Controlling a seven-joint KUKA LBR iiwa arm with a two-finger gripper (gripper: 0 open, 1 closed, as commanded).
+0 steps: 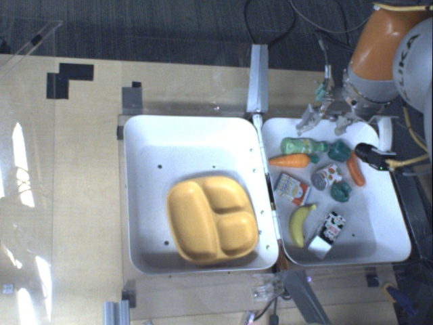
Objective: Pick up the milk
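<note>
**Gripper above the right bin, milk at the near edge**

The gripper [329, 114] hangs over the far rim of the right bin [396, 239], its fingers spread and holding nothing. The milk [326, 232], a cow-patterned carton, lies tilted near the front, just beside the banana [300, 223]. The left bin [145, 181] holds a yellow tray [212, 217].

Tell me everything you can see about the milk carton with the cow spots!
The milk carton is a small box with black and white cow patches and a plain white end. It looks like cardboard or plastic. It lies tilted on its side in the right bin, near the front edge, white end toward the front. The banana lies just beside it; whether they touch is unclear. Nothing is holding it.
</note>
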